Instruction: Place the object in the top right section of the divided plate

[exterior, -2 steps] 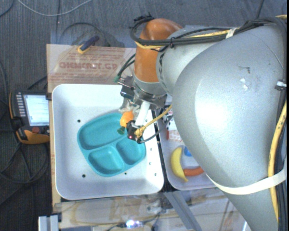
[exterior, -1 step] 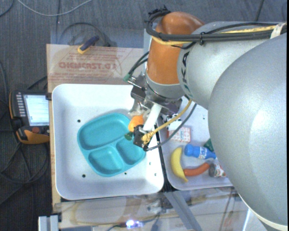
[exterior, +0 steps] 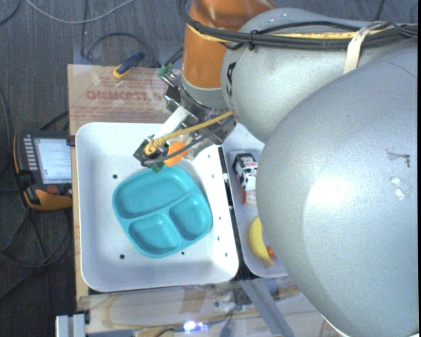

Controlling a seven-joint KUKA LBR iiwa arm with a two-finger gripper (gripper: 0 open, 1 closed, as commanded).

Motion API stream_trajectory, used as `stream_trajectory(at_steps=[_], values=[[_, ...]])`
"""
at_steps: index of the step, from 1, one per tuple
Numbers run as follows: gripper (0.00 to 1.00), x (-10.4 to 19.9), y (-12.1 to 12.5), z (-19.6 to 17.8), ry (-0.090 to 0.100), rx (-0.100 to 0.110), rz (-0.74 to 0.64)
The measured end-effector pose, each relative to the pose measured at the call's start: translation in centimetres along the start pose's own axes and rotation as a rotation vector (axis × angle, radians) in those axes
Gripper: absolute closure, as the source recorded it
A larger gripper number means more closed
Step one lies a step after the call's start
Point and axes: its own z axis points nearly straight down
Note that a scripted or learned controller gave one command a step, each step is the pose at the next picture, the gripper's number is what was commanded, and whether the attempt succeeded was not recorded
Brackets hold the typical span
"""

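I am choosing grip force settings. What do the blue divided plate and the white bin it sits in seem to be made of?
The divided plate looks like moulded plastic: uniform turquoise, rounded compartment ridges, a soft satin sheen. The white bin also looks like plastic or a coated sheet: smooth, faintly glossy, rounded corners, small dark holes in its floor. Neither can be confirmed by sight alone.

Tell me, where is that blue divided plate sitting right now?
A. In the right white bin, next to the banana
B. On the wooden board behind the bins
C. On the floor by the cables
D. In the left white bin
D: the blue divided plate lies flat inside the left white bin, while the banana is over in the right bin.
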Motion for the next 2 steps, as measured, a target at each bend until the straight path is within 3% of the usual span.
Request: stream_trajectory(at_steps=[1, 2], values=[[1.00, -5.8, -2.9, 6.6, -0.001, 0.005, -0.018], [1.00, -4.2, 4.9, 8.9, -0.001, 0.004, 0.037]])
